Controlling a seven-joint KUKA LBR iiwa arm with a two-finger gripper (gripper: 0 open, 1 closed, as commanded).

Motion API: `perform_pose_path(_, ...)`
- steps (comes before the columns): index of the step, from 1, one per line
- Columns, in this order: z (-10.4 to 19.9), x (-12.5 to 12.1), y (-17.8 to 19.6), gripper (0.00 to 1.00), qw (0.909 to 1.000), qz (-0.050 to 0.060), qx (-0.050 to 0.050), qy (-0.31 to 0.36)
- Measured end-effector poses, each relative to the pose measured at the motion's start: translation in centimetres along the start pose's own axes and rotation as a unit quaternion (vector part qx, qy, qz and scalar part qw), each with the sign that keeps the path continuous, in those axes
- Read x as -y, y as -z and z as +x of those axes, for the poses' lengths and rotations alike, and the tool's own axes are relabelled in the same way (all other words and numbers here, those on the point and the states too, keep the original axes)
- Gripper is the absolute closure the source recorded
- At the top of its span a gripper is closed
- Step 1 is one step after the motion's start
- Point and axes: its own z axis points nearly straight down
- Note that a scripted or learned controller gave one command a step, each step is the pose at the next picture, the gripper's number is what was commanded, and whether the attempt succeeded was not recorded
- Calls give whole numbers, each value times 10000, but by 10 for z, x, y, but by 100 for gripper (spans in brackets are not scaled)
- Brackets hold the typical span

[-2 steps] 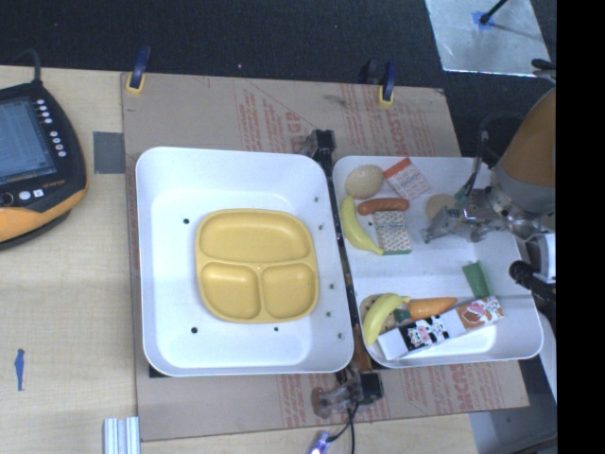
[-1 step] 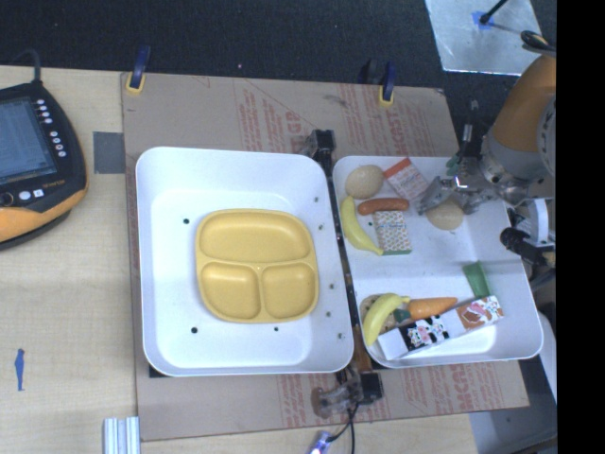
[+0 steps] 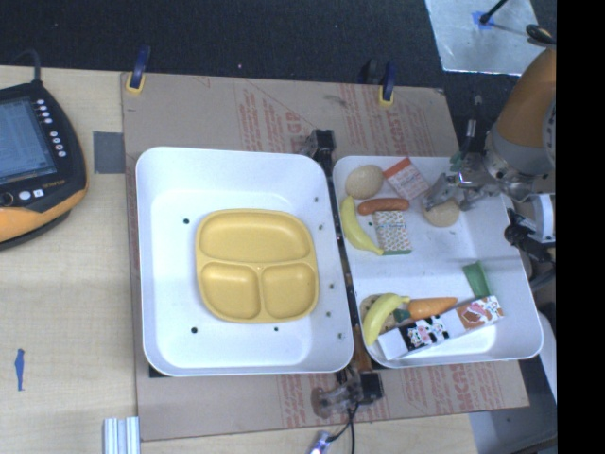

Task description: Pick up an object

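Early in the task, by the look of it: no pick made yet. Sits low over the far right part of the right bin (image 3: 529, 348), end effector (image 3: 456, 189) at the end of the grey arm (image 3: 522, 112) coming in from the right. Open or closed: cannot tell from this slant, with the metal parts bunched together and too small to read. Cannot tell either whether it touches anything.

Closest candidate: a pale round object (image 3: 441, 215), lying on the bin floor just beside and to the near side of the end effector. Appears to rest there, not raised, so probably the target of this try, not a thing already gripped.

Plenty of other choices in the same bin, all lying down. Toward the far left of it: a second pale round piece (image 3: 364, 180), a red sausage (image 3: 383, 205), a small red and white box (image 3: 405, 173), a banana (image 3: 352, 227) and a speckled packet (image 3: 392, 232). Along the near side: another banana (image 3: 378, 314), a carrot (image 3: 433, 305), a cow-patterned carton (image 3: 421, 334), an orange carton (image 3: 480, 312) and a green piece (image 3: 475, 279).

In the left bin (image 3: 151, 253), a yellow divided tray (image 3: 257, 263), well apart from the arm. On the table (image 3: 66, 301) at the far left, a handheld control pendant (image 3: 33, 159).

Left to do, as judged from here: close on an object, confirm the hold, and lift it free of the bin floor. In short, almost the whole task.
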Motion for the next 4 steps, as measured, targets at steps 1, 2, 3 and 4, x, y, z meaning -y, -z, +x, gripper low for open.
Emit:
perform_pose_path(1,16,-7,61,100,10000,-1,-4,-21)
perform_pose_path(2,67,-8,127,100,10000,-2,-4,-20)
perform_pose_path(3,32,13,175,100,10000,2,-1,-30)
perform_pose_path(4,89,-3,132,100,10000,19,1,-16)
